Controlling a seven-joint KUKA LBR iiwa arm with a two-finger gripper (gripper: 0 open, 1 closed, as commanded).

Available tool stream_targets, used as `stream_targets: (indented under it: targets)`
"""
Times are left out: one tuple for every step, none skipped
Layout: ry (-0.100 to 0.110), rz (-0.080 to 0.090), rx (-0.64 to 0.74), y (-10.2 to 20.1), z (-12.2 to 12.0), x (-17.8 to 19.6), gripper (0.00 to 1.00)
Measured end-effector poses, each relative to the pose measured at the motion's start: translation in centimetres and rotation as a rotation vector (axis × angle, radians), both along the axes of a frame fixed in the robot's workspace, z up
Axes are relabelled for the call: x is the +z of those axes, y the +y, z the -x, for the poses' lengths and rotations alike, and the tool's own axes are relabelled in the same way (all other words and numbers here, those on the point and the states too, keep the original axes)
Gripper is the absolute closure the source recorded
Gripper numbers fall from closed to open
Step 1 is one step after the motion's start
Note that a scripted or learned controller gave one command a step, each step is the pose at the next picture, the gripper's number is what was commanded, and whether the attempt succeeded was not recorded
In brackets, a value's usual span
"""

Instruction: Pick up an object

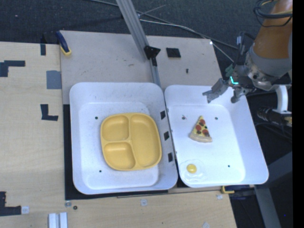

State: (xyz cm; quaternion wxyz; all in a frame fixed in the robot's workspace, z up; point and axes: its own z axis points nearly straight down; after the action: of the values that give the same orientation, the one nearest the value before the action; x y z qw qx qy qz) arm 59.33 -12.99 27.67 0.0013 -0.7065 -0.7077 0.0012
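Pizza slice [201, 129] lies flat mid right bin [247, 141], near the fried egg [191, 168]; my jaws hang spread and empty above the bin's far edge, and it looks light, stiff, thin, so I'd pinch across its crust.

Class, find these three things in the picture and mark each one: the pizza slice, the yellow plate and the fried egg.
pizza slice [201, 129], camera view, middle of the topping.
yellow plate [156, 141], camera view, right rim.
fried egg [191, 168], camera view, on the yolk.
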Motion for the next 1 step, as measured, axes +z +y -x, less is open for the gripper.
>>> stream_targets:
  targets:
    - [-0.002, 0.0, 0.0, 0.0, -0.04, 0.08, 0.0]
